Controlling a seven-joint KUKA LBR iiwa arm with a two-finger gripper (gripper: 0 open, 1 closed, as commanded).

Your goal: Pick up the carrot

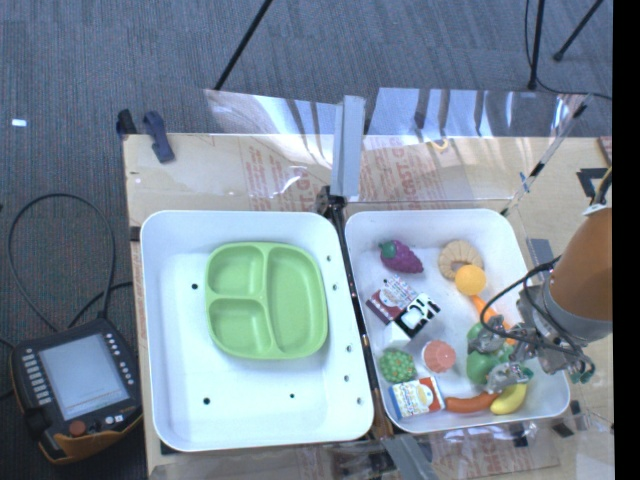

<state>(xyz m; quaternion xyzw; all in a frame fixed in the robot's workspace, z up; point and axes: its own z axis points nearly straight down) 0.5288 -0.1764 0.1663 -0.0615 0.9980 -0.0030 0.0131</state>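
Note:
In the right bin (500, 223), a slim orange carrot (488, 311) lies just below an orange ball (470, 280). Its lower end is hidden under the arm's wrist. My gripper (505, 356) hangs low over the bin's right side, above a green pepper (482, 366) and just beyond the carrot's hidden end. Nothing can be made out between its tips.
Also in the right bin are a purple fruit (401, 256), a biscuit ring (460, 257), a small box (392, 299), a black-and-white piece (418, 315), a red round (439, 356), a green ball (397, 366), a carton (416, 397), an orange-red sausage shape (467, 403) and a banana (510, 399). A green divided plate (267, 300) lies in the left bin (170, 368).

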